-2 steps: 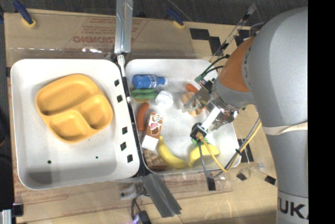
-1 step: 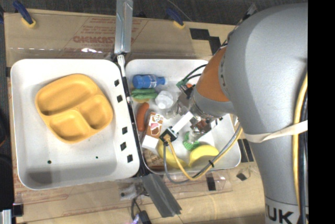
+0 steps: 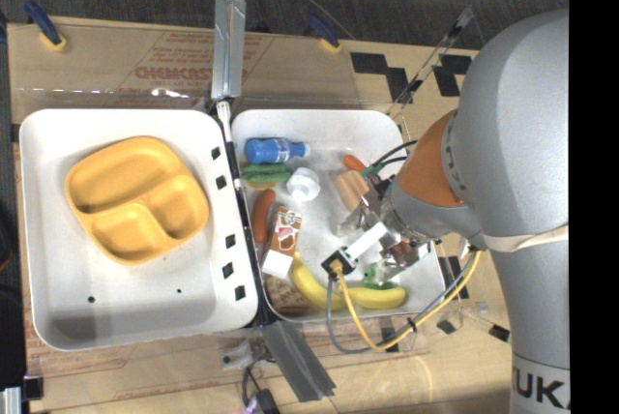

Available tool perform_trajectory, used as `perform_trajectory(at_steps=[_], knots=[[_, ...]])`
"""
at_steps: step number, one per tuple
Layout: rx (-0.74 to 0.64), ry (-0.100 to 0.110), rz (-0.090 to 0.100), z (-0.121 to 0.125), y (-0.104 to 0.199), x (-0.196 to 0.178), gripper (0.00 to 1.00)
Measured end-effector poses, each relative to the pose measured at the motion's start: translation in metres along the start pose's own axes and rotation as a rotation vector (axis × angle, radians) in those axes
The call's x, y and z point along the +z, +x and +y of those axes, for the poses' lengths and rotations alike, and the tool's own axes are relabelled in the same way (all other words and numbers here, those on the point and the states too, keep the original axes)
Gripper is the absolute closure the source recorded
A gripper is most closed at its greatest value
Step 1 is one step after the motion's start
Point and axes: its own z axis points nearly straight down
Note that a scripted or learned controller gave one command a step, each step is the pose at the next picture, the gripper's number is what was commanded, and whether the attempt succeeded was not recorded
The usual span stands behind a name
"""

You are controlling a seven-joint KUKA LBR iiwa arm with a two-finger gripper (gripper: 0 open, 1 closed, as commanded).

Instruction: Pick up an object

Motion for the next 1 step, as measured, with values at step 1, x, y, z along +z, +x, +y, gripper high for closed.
perform_trajectory(at_steps=[1], knots=[[0.226, 0.0, 0.0, 0.025, 0.1159, 0.0014, 0.0]])
